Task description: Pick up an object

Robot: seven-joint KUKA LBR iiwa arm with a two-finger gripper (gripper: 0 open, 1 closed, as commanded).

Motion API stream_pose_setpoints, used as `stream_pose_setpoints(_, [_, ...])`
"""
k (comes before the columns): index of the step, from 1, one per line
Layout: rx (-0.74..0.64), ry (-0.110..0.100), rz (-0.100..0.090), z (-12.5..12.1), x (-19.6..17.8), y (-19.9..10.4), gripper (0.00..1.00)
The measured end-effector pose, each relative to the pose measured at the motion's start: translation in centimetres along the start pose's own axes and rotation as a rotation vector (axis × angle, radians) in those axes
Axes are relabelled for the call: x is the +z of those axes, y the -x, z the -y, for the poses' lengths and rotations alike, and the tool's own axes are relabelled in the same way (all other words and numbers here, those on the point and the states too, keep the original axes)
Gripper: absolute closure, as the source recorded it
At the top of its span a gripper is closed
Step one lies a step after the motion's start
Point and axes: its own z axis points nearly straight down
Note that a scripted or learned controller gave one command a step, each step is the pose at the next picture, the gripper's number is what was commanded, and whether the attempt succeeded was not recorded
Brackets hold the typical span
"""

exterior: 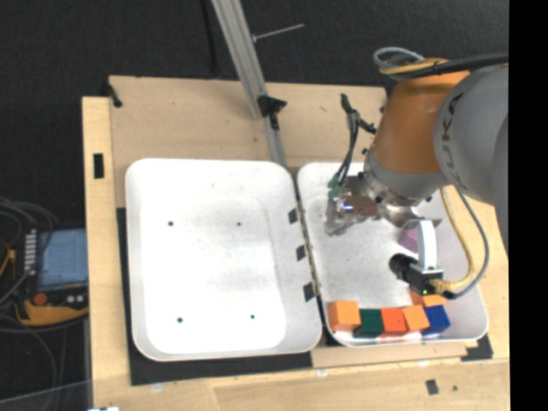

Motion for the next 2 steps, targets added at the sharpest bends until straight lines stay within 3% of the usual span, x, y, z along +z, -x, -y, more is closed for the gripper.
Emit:
stream_pose_setpoints(1, [0.0,-0.001,0.0,-1.5,0.8,-5.3,1.0])
stream_pose_setpoints(2, [-0.001,0.001,-0.002,-3.8,-0.9,-10.3,1.0])
